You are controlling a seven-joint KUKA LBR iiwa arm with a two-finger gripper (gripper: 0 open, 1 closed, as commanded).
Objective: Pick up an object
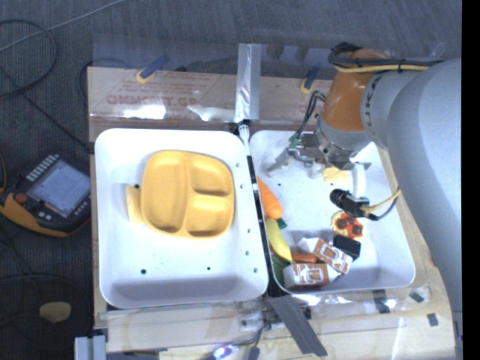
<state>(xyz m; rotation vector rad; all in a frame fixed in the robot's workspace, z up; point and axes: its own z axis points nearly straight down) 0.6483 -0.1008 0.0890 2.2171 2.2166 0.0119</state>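
Over the right bin, at its far end, I see the grey arm reaching in from the right, its orange band just above the wrist. The gripper hangs low over the far part of that bin. From this angle I cannot tell what state the gripper is in or whether it has hold of anything. A pale yellow piece lies right beside it on the bin floor.

The objects to pick from lie mostly along the near and left sides of the right bin. An orange carrot rests against the left wall, with a yellow banana-like item just nearer the camera. Small brown and white packets are heaped in the near corner. A small black item and an orange and black one sit toward the right side.

In the left bin I see a yellow divided tray, lying flat. On the floor at far left sits a handheld control pad.
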